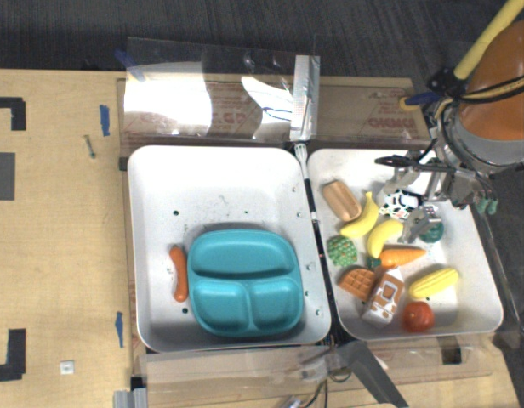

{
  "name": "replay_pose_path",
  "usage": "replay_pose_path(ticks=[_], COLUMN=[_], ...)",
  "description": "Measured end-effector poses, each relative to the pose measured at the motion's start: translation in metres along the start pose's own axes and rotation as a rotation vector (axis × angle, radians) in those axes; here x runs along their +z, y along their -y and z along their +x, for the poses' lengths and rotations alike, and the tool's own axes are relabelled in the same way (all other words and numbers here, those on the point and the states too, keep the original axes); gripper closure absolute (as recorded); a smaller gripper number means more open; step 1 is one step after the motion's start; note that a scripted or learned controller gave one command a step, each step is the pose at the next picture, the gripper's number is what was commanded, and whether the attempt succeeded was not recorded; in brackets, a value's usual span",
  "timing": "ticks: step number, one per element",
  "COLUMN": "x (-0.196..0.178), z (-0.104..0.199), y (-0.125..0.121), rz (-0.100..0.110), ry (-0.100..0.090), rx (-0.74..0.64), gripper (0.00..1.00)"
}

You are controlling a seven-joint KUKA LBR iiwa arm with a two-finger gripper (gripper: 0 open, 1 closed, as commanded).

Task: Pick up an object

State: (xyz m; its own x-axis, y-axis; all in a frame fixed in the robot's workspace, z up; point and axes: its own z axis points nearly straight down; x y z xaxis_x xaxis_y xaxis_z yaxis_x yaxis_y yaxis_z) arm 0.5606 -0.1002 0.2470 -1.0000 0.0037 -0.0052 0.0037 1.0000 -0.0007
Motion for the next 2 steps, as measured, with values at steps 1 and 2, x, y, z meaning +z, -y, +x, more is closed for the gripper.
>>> replay_pose_path(ticks=[1,2], x=[0.1496,0.1403], z=[0.0137,0.0126], y=[0.0296,0.0283], rz=[0.001,0.001], ry=[0.006,0.01], rx=[-0.05,-0.052], gripper=[0.0,1.0])
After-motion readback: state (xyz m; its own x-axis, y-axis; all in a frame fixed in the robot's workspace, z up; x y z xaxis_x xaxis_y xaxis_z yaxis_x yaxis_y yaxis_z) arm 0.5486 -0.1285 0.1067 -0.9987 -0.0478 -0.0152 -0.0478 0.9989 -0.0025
